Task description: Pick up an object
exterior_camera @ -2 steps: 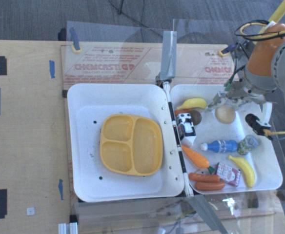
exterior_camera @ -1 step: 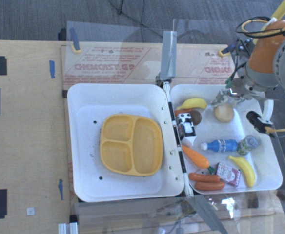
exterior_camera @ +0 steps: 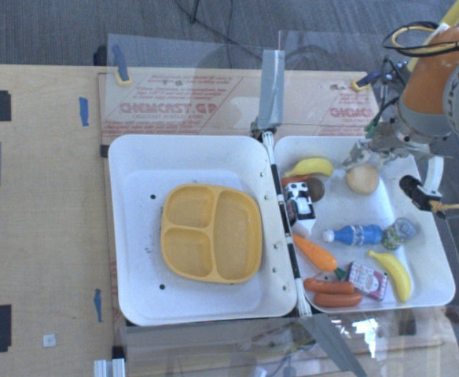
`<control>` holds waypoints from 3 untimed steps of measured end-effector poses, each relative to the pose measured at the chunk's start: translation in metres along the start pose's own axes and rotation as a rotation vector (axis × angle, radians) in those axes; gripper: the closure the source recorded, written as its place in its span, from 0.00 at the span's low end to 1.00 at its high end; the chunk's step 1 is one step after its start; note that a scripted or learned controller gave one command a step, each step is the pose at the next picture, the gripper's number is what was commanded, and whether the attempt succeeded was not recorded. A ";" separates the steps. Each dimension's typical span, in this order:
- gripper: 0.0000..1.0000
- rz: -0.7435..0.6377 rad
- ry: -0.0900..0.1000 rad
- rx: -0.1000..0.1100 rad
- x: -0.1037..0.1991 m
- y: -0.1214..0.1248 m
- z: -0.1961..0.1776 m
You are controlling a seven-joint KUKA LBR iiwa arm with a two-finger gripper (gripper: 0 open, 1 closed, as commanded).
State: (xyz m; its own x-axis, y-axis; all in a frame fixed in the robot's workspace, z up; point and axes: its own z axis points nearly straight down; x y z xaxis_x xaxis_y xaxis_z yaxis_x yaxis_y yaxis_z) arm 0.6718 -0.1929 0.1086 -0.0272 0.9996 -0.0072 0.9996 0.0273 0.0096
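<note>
The right bin (exterior_camera: 442, 285) holds the loose objects. A tan potato (exterior_camera: 362, 180) lies near its back wall, with a yellow banana (exterior_camera: 312, 166) and a brown round fruit (exterior_camera: 315, 188) to its left. A blue-labelled bottle (exterior_camera: 359, 235), an orange carrot (exterior_camera: 316, 251), a second banana (exterior_camera: 395, 274), a pink packet (exterior_camera: 367, 280) and red sausages (exterior_camera: 333, 290) lie nearer the front. My gripper (exterior_camera: 364, 156) hangs over the bin's back right part, just above and behind the potato. Nothing shows in its grasp.
The left bin (exterior_camera: 127, 171) holds a yellow divided plate (exterior_camera: 212, 232). A black and white box (exterior_camera: 300, 204) leans on the wall between the bins. A small round jar (exterior_camera: 403, 230) sits by the bottle's right end. The arm's orange band (exterior_camera: 427, 85) is at the upper right.
</note>
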 end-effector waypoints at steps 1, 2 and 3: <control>1.00 -0.078 0.006 0.006 0.072 -0.001 -0.074; 1.00 -0.352 0.009 0.008 0.079 -0.036 -0.014; 1.00 -0.004 0.006 0.004 0.065 -0.023 0.020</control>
State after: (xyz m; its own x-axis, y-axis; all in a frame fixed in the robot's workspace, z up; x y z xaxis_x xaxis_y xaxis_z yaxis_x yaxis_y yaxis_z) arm 0.6477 -0.1286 0.0882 -0.0310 0.9995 -0.0011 0.9995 0.0310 0.0054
